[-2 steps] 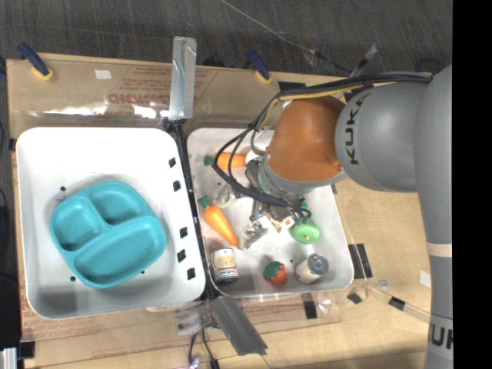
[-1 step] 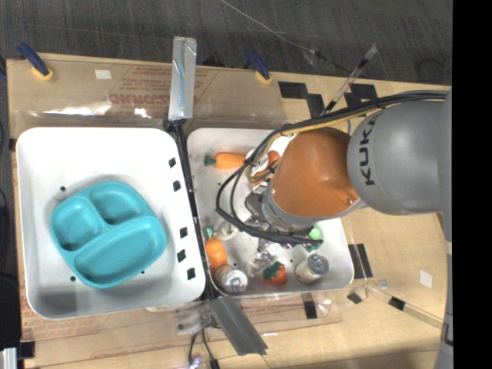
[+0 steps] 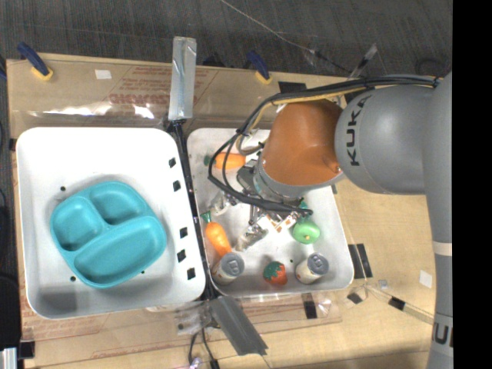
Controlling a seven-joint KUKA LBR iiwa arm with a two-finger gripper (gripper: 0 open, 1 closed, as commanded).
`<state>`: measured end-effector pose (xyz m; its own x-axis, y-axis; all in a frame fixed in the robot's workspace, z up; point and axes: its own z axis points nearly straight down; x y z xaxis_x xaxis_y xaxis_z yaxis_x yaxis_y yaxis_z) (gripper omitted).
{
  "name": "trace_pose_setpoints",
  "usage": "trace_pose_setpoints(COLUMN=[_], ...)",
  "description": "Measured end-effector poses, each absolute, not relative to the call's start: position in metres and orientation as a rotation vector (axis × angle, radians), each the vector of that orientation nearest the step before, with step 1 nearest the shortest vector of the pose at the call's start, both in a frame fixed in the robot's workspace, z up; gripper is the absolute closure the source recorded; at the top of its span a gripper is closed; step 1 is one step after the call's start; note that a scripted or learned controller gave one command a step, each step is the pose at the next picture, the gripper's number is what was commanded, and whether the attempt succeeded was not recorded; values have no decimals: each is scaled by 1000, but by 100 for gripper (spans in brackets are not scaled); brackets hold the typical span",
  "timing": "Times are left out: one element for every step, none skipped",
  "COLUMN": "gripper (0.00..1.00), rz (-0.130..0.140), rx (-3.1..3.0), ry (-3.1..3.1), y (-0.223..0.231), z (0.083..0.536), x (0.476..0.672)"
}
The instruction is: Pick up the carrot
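Claw (image 3: 257, 229) hung low in the right bin (image 3: 338, 241), under the orange wrist band; whether its fingers were parted or closed could not be told, nor anything between them. Carrot (image 3: 217, 237) lay just to the claw's left, near but apart, against the bin's left wall, long axis running up-down in view, slightly tilted. Small, bright orange, stubby, greenish top at its upper end. Beyond the claw: green apple (image 3: 306, 232) right, strawberry (image 3: 274, 272) below, teal divided plate (image 3: 108, 233) far left.
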<state>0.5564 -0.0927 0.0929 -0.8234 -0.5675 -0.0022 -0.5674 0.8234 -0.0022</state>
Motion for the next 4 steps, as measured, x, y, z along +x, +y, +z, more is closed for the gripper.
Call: trace_pose_setpoints(gripper=[0,0,0,0], rz=[4,-27,-47,3], rx=[-1703,-1907,-2021,-2362], ry=[2642,2475,2369,2070], y=[-89,-109,-101,-118], z=[91,97,101,92], x=[534,490,489,538])
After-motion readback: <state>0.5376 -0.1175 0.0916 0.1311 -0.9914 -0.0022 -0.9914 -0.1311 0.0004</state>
